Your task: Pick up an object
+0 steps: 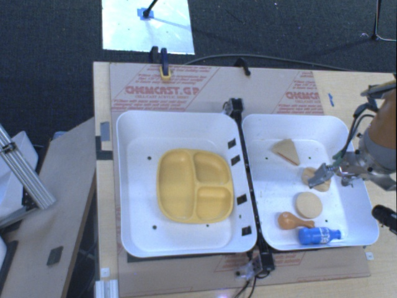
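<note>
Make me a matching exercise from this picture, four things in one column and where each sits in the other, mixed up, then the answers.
Things:
1. tray
2. wedge
3. bottle
4. disc

Places:
A. near edge of the right bin
B. middle of the left bin
C. far part of the right bin
D. right bin, between the claw and the bottle

Pairs: 1-B, 2-C, 3-A, 4-D
</note>
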`<state>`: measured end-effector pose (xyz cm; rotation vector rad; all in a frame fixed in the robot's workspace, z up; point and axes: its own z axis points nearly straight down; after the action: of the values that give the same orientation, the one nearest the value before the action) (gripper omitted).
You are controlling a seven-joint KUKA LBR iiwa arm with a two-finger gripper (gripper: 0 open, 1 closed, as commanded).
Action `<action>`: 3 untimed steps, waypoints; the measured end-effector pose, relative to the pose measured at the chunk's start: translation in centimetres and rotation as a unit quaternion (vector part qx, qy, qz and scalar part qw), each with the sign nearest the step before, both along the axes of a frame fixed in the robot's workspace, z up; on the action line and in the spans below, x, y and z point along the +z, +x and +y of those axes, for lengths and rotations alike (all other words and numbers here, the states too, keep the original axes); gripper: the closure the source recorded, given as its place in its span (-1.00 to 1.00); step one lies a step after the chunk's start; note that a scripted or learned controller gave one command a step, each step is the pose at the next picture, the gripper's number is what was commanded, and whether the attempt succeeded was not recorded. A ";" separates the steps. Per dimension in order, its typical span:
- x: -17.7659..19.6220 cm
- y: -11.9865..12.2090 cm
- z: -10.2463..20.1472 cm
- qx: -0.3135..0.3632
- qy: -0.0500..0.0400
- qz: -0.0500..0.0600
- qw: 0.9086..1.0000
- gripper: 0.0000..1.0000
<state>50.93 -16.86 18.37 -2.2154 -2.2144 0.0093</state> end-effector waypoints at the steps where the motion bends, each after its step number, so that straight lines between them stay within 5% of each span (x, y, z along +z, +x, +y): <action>1: 0.6 0.3 0.0 0.002 -0.001 -0.006 1.000 -1.00; 3: -9.5 0.4 -0.9 0.001 -0.001 -0.004 1.000 -1.00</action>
<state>51.33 -17.73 8.91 -2.2185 -2.2214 0.0010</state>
